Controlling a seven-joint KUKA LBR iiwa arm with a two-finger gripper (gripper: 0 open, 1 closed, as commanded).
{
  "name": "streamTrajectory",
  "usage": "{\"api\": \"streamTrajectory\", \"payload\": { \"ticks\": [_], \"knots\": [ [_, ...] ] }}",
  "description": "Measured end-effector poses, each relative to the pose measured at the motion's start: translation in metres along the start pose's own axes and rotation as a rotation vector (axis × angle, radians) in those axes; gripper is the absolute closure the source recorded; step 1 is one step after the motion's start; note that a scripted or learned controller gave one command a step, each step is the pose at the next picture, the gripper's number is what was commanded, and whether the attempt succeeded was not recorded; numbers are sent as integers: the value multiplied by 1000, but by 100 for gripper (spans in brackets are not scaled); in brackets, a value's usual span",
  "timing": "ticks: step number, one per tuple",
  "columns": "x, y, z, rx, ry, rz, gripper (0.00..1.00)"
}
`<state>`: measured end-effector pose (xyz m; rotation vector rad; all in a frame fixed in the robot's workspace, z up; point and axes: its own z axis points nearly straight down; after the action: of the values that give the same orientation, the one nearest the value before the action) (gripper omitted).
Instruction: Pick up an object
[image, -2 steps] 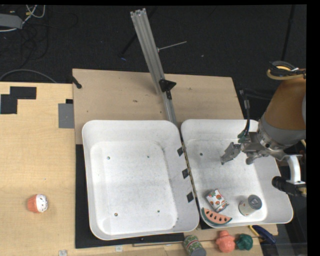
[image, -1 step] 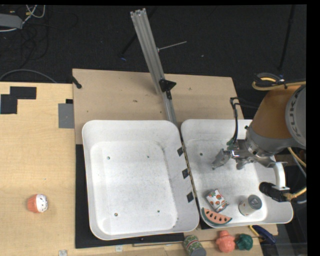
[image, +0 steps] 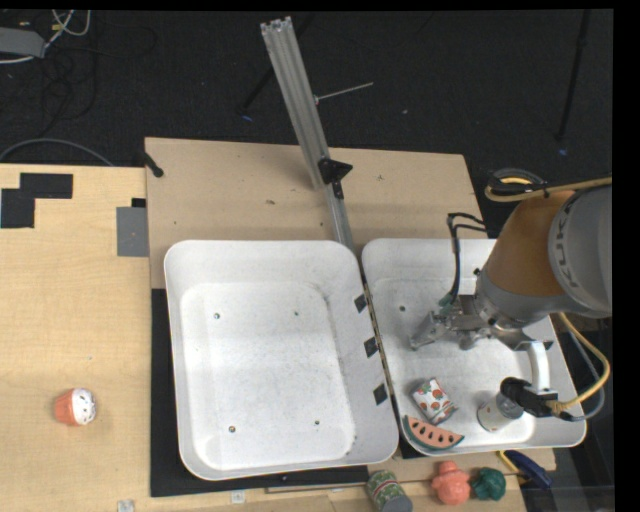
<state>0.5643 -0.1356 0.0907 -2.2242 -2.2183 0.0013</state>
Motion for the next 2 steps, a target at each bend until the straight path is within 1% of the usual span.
{"api": "streamTrajectory", "payload": {
  "ticks": [1, 2],
  "knots": [
    [-1, 0, -12, -1, 1, 7, 100],
    [-1, 11, -63, -3, 0, -4, 100]
  ]
}}
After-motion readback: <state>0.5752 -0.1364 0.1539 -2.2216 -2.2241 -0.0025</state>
